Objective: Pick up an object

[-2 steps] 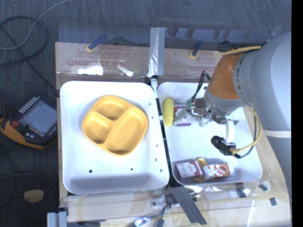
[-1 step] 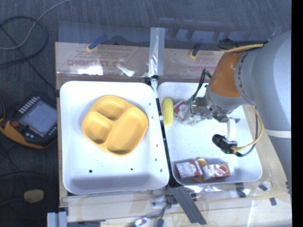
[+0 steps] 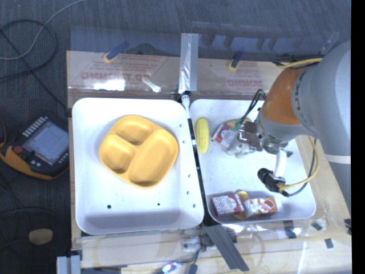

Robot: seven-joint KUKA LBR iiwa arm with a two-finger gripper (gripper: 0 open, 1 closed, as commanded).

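Camera view: red-labelled cartons (image 3: pixel 244 205), print unreadable.

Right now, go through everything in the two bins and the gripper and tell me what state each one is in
Yellow divided tray: upright, flat in the left bin.
Corn cob: lying lengthwise against the right bin's left wall.
Red-and-white packet: lying crumpled beside the gripper.
Two red cartons: lying flat at the near wall.
Gripper: low in the right bin, by the packet.

The claw (image 3: pixel 244 143) partly covers a small packet (image 3: pixel 223 135) in the right bin (image 3: pixel 296 207); its fingers are hidden. The arm (image 3: pixel 328 96) is cut off at the right.
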